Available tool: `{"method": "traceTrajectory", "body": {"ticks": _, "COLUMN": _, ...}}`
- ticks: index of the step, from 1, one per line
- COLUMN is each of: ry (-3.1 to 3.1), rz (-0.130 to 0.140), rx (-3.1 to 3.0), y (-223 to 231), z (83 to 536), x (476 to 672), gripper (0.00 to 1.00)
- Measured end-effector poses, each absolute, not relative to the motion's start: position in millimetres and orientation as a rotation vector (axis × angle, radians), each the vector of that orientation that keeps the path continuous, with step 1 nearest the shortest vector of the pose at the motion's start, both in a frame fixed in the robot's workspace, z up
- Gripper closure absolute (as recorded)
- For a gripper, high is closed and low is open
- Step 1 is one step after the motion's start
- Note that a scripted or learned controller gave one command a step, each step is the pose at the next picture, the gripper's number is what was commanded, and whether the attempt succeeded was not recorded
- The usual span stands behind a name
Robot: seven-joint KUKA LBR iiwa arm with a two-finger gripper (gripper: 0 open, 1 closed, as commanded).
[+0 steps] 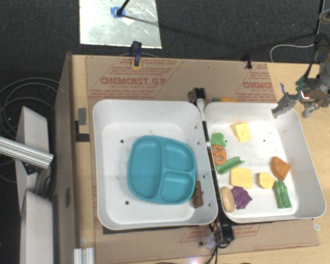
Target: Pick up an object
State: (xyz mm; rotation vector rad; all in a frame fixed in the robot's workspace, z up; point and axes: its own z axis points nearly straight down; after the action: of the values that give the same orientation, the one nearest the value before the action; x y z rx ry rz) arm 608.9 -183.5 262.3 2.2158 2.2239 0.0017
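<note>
So the hand [295, 106] sits up at the far right corner of the right bin [311, 164], fingers spread apart with nothing between them. All the toy food is in that bin: cheese cubes [242, 131], a carrot slice [219, 155], a green pepper [282, 194], purple grapes [241, 197]. The left bin [107, 147] has a teal divided plate [161, 169].

Tan bench [170, 76] under brown printed sheet [154, 73]; two white bins [107, 147], side by side

Arm enters from right; claw [295, 106] spread open, nothing between its fingers.
</note>
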Motion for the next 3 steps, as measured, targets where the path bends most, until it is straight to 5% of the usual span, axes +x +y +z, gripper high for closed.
{"method": "traceTrajectory", "body": {"ticks": 1, "ry": 2.229, "rz": -0.008, "rx": 2.23, "y": -169.7, "z": 147.5, "x": 543.4, "gripper": 0.0}}
{"method": "traceTrajectory", "body": {"ticks": 2, "ry": 2.209, "rz": 0.011, "rx": 2.209, "y": -197.1, "z": 87.6, "x": 506.0, "gripper": 0.0}}
{"method": "traceTrajectory", "body": {"ticks": 3, "ry": 2.203, "rz": 0.011, "rx": 2.201, "y": -198.5, "z": 101.8, "x": 508.6, "gripper": 1.0}}
